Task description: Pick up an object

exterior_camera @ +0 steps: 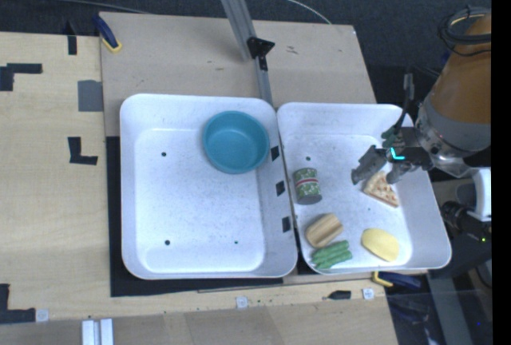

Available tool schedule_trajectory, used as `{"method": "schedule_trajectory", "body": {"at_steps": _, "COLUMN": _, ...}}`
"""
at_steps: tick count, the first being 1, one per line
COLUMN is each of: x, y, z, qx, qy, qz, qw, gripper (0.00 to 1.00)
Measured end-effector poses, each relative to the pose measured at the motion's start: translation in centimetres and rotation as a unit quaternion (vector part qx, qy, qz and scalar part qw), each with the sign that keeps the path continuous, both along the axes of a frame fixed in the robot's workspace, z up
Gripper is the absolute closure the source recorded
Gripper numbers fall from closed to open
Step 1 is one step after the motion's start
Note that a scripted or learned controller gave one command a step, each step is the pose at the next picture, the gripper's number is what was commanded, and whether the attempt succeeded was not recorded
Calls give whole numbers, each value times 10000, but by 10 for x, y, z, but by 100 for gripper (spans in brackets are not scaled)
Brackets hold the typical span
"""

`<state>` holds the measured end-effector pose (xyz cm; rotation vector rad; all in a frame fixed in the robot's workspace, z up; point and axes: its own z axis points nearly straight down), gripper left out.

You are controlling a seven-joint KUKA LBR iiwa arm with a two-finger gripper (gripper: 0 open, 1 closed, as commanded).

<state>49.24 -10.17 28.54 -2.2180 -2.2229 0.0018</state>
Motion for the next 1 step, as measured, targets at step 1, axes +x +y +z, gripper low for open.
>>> {"method": "schedule_trajectory", "body": {"at_steps": 1, "x": 0, "y": 0, "z": 0, "qx": 0, "qy": -3, "qz": 0, "qw": 10000, "gripper": 0}}
